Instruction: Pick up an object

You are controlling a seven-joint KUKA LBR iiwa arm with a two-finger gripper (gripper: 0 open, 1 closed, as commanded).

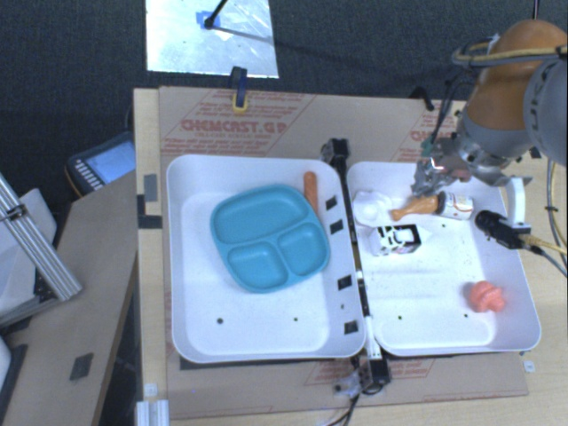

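Two bins (266, 349) — I see the gripper (428, 185) over a brown brush (417, 208); finger state cannot be told.

Plenty of room in the right bin (519, 331): its whole near half is bare apart from a pink lump (485, 296) by the right wall. The far edge is crowded, with a white piece (372, 208), a tan brush-like thing (417, 207) and a black-and-white block (398, 238) bunched together under the gripper (429, 179). In the left bin (191, 327), the blue divided plate (269, 237) hogs the middle, orange stick (311, 190) touching its far-right rim; near edge open.
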